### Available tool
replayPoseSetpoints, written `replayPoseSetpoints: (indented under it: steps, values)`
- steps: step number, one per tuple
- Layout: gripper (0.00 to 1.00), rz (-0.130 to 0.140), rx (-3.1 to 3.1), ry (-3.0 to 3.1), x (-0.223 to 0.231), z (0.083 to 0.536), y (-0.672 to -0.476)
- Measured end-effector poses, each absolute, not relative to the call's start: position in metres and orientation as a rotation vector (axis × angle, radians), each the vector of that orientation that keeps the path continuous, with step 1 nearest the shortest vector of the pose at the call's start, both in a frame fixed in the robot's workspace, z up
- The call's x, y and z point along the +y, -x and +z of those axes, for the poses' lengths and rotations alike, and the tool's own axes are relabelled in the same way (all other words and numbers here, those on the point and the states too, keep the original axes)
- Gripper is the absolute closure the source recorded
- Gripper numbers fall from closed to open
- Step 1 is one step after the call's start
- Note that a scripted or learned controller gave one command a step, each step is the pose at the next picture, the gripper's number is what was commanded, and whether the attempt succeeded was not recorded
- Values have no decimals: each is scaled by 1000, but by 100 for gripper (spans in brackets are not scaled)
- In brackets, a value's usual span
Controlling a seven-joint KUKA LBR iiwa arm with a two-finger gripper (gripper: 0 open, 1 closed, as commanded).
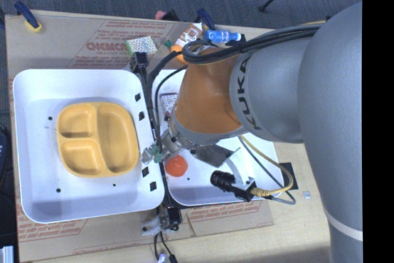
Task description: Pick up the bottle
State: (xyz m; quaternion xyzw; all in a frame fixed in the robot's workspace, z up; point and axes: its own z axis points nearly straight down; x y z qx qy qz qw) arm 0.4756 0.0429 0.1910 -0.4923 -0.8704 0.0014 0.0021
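The arm [246, 101] hangs low over the right bin [203, 194], gripper [161, 154] near the divider; its grip state can't be told. An orange-capped bottle [176, 165] sits just beside it, toward the near wall.

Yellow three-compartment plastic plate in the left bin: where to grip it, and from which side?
Take the yellow three-compartment plastic plate by its raised outer rim on the right side, coming straight down from above. It lies flat and looks too wide to span, so a rim pinch is likely the best hold. It sits apart from the walls of the shallow white left bin, leaving room outside the rim.
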Motion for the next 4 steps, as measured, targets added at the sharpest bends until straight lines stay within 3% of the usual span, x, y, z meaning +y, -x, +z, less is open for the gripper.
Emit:
replayPoseSetpoints:
  steps: [1, 2, 3, 4]
  values:
    - [100, 1, -2898, 1213, 43, 292, -477]
    - [100, 3, -3059, 699, 113, 210, -476]
    - [100, 1, -3067, 684, 72, 282, -477]
    - [100, 2, -3140, 52, 62, 257, -477]
